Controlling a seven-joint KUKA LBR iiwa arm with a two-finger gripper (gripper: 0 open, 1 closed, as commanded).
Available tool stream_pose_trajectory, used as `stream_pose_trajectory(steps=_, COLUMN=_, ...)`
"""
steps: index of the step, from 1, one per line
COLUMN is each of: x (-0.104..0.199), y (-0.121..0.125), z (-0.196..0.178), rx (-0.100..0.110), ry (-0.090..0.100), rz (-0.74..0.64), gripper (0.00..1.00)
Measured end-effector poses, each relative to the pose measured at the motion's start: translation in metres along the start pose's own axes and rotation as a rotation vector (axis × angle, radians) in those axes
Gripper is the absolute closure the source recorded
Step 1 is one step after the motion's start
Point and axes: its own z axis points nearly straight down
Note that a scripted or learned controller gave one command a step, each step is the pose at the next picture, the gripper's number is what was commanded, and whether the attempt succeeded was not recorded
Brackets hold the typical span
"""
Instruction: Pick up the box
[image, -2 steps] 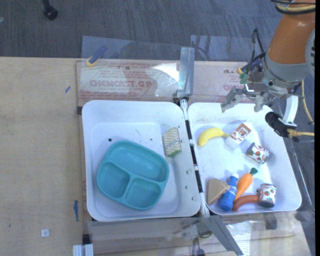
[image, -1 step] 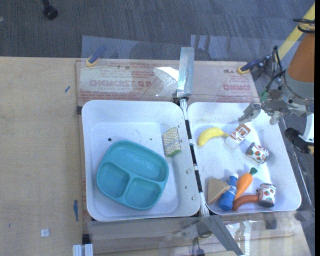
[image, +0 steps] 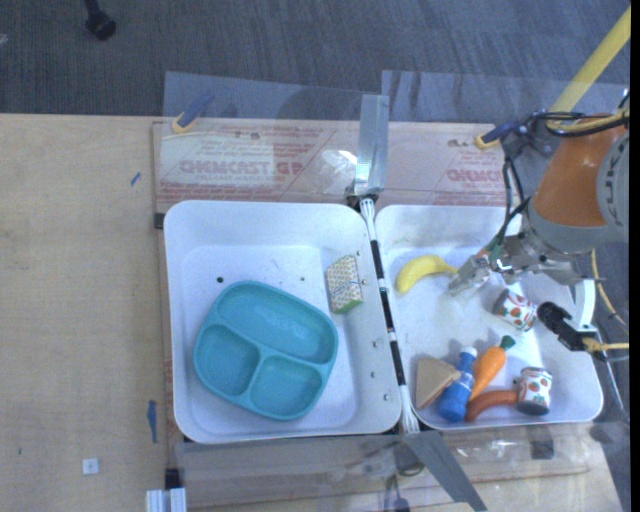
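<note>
Left of my gripper (image: 472, 276), across the divider, the box (image: 344, 283) leans against the left bin (image: 190, 300) wall beside the teal plate (image: 264, 348) — untouched. I'm in the approach step; next I need to swing left over it. Gripper's fingers look slightly parted, holding nothing, just right of the banana (image: 423, 271). Cardboard (image: 250, 165) behind reads "CHEMCAST".

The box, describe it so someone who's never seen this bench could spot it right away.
Look at the left bin, the one that holds the teal plate. The box stands by that bin's right wall, just past the plate's upper right corner. It is small and yellowish with a fine checked pattern, the only other thing in that bin.
</note>
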Motion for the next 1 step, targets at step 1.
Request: stream_pose_trajectory(steps=1, x=-0.0116, y=0.0512, z=-0.0031, rx=0.001, ry=0.004, rz=0.021, gripper=0.00)
